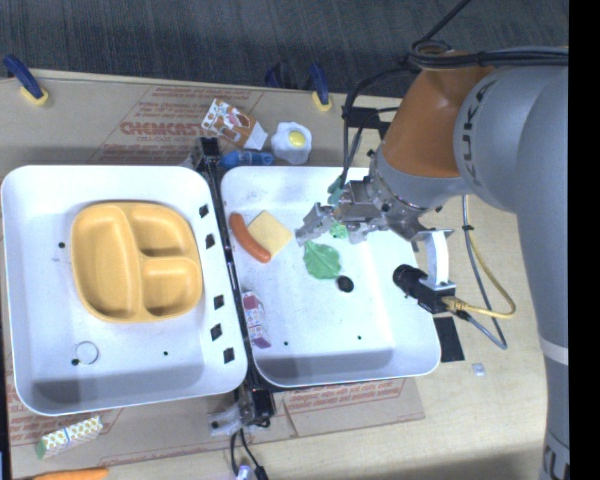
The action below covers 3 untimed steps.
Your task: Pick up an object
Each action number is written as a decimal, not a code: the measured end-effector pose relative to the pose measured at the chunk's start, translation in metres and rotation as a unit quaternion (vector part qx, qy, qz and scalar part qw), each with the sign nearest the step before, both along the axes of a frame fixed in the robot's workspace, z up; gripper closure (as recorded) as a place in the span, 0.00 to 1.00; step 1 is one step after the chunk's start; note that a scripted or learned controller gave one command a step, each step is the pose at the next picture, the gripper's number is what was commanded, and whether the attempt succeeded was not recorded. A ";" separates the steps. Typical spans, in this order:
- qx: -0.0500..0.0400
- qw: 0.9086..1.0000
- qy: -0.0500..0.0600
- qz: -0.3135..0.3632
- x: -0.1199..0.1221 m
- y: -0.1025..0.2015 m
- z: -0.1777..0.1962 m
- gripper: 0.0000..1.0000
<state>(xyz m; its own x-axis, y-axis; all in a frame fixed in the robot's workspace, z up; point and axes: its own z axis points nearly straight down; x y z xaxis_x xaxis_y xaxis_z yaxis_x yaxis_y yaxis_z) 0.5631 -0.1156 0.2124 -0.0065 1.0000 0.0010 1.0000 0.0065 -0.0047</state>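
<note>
My gripper [325, 226] hangs over the right bin [380, 353], near its middle. Just below it lies a green leafy piece [322, 261], and a bit of green shows right at the gripper. To the left sit a yellow wedge [269, 232] and an orange sausage [249, 237], side by side. A small black thing [345, 285] lies to the right of the green piece. The grey arm with its orange band [435, 118] covers the bin's upper right part.
The left bin [30, 368] holds a yellow divided tray [135, 258]. A small wrapper [255, 320] lies by the right bin's left wall. Behind the bins sit a fried-egg toy [292, 140], a printed packet [226, 120] and a blue item [245, 158].
</note>
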 end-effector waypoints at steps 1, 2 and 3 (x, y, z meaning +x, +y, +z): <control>-0.001 0.985 0.000 -0.172 0.055 0.015 -0.117 0.00; 0.000 0.986 0.002 -0.169 0.056 0.016 -0.107 1.00; -0.001 0.997 -0.001 -0.072 0.046 0.010 0.022 1.00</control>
<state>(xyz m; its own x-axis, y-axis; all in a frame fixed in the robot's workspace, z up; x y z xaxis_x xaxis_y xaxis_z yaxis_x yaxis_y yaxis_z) 0.6088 -0.1052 0.2344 0.1371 0.9906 -0.0002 0.9906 -0.1371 -0.0023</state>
